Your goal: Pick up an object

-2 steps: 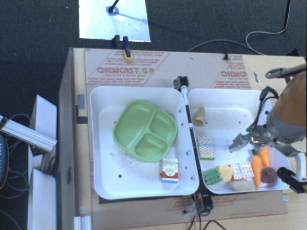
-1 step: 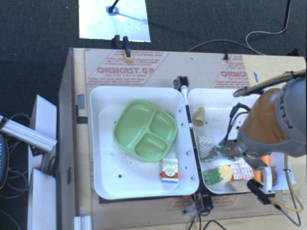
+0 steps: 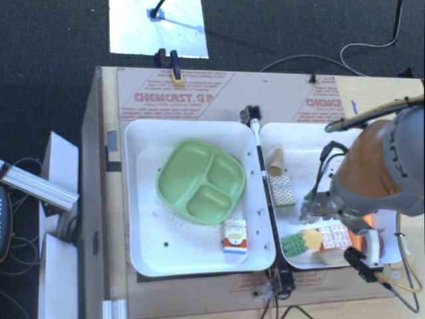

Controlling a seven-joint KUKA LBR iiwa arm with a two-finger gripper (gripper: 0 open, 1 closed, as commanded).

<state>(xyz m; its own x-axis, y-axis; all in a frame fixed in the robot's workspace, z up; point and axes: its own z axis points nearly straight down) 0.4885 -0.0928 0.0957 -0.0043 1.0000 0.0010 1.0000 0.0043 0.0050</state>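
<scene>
My gripper (image 3: pixel 311 210) hangs low over the right bin (image 3: pixel 300 150), just right of a small green-and-white box (image 3: pixel 283 192). Below the gripper lie a green ridged piece (image 3: pixel 291 244), a yellow piece (image 3: pixel 312 236) and a red-and-white packet (image 3: pixel 336 236). A tan cone-shaped piece (image 3: pixel 275 159) rests near the bin's left wall. The arm's orange band (image 3: pixel 368 165) covers the right part of this bin. I see nothing held in the gripper.
The left bin (image 3: pixel 143 178) holds a green divided plate (image 3: pixel 201 180) and a small red-and-yellow carton (image 3: pixel 234 235) at its front right. A black divider bar (image 3: pixel 263 171) runs between the bins. Cables (image 3: pixel 398 281) trail at the front right.
</scene>
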